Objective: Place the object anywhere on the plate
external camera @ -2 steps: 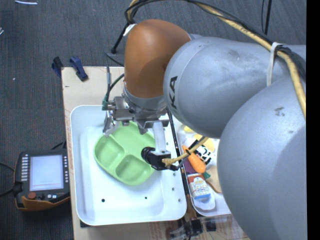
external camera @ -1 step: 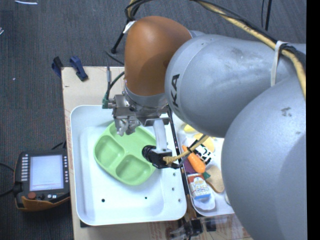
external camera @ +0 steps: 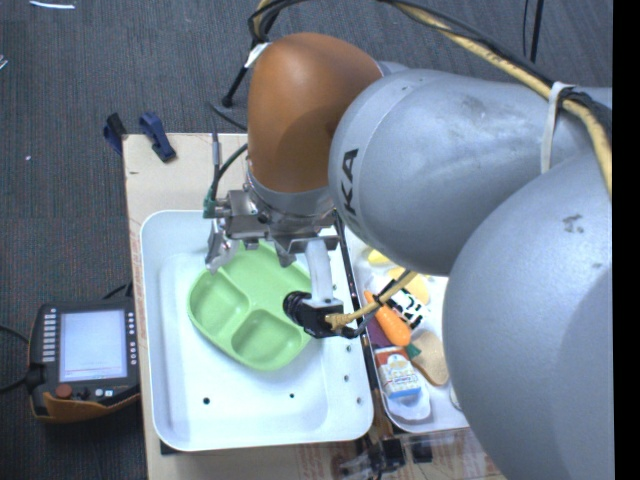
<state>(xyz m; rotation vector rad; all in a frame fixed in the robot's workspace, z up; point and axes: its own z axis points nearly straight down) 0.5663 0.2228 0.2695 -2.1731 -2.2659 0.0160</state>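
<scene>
Over the left bin [external camera: 170, 408], my gripper [external camera: 262, 253] hovers above the green plate [external camera: 250, 313]; whether it grips anything, I cannot tell. Nothing lies on the plate; placement remains undone.

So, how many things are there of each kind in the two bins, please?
Plate, green, left bin: 1
Carrot, orange, right bin: 1
Small packet, right bin: 1
Other items in the right bin, partly hidden by the arm: cannot tell
Total clearly seen: 3
</scene>
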